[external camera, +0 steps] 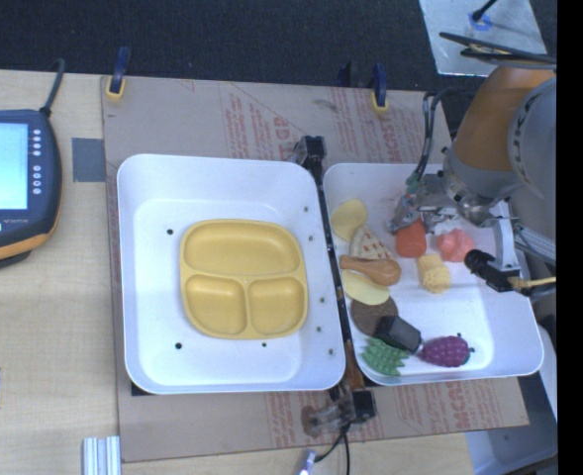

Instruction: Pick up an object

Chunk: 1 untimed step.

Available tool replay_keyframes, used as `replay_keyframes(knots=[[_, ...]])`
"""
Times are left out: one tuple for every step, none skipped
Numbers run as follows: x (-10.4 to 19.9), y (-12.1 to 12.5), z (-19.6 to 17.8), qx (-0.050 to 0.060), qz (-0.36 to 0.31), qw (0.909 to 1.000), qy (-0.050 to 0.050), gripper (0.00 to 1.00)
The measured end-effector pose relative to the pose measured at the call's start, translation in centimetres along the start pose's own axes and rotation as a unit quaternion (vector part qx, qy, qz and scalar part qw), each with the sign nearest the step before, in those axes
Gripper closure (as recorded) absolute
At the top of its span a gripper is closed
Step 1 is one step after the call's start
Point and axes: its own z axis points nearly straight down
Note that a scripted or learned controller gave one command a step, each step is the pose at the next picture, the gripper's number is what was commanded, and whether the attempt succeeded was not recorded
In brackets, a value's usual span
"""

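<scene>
— Any writing you can read from here?

— Red print runs across the brown cardboard sheet (261, 117) under the bins, but it is too small to make out. The handheld control pendant (12, 188) well to the left of the left bin has a pale screen and buttons; no label on it is legible.

— How many things are there?

— Two white bins. The left bin (152, 265) holds one yellow tray (243, 277) with three compartments. The right bin (514, 349) holds the toy food: one red tomato-like piece (411, 239), one pink piece (456, 244), one small yellow piece (435, 275), a pale round slice (349, 217), a wedge like a sandwich (370, 244), a brown drumstick shape (372, 268), one purple grape bunch (445, 350), one green leafy piece (382, 356), and a dark block (400, 333). Two blue clamps sit on the cardboard's far edge.

— And the gripper?

— The gripper (422, 209) sits low at the far side of the right bin, just above the red piece. Whether it is spread or clenched, I cannot tell; nothing visibly sits in it.
</scene>
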Motion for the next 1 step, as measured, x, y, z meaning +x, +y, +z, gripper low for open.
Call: replay_keyframes(knots=[[7.12,-4.08,-9.02,-0.002,0.0,1.0,0.001,1.0]])
